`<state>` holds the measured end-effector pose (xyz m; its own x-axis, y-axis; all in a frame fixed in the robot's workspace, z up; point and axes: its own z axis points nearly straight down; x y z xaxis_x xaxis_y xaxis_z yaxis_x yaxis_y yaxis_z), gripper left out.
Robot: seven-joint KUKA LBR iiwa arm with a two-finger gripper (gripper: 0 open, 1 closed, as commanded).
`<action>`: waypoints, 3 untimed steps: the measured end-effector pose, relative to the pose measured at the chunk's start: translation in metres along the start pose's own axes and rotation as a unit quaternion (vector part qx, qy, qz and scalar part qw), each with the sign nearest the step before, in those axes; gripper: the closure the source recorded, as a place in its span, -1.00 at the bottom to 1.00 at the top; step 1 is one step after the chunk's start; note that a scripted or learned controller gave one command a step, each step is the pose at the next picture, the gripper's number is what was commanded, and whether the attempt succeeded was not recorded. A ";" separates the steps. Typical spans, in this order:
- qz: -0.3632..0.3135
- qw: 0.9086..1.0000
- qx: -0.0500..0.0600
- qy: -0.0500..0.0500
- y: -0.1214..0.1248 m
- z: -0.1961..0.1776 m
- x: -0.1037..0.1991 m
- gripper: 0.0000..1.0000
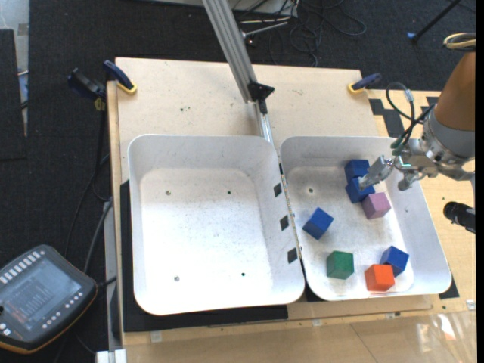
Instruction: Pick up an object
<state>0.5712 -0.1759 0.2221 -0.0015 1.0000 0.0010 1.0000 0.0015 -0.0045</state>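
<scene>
Sitting on a tan bench (227, 97): two white bins, right bin (431, 240) crowded with cubes. Hanging at 3 o'clock, gripper (376, 174) right over the dark blue block (357, 180), maybe touching it; can't tell the finger gap. Purple cube (376, 204) lying just beside, at 5 o'clock.

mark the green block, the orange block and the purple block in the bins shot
green block (340, 265): camera view, on its top face.
orange block (380, 277): camera view, on its top face.
purple block (376, 204): camera view, middle of its visible face.
</scene>
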 end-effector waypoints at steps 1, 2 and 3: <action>0.000 1.000 -0.002 -0.001 0.000 -0.002 0.000 -1.00; 0.001 1.000 0.001 0.000 0.003 0.061 0.001 -1.00; 0.002 1.000 -0.006 -0.004 0.005 0.100 -0.004 -1.00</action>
<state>0.5758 -0.1800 0.1220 0.0016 1.0000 -0.0071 1.0000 -0.0015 0.0073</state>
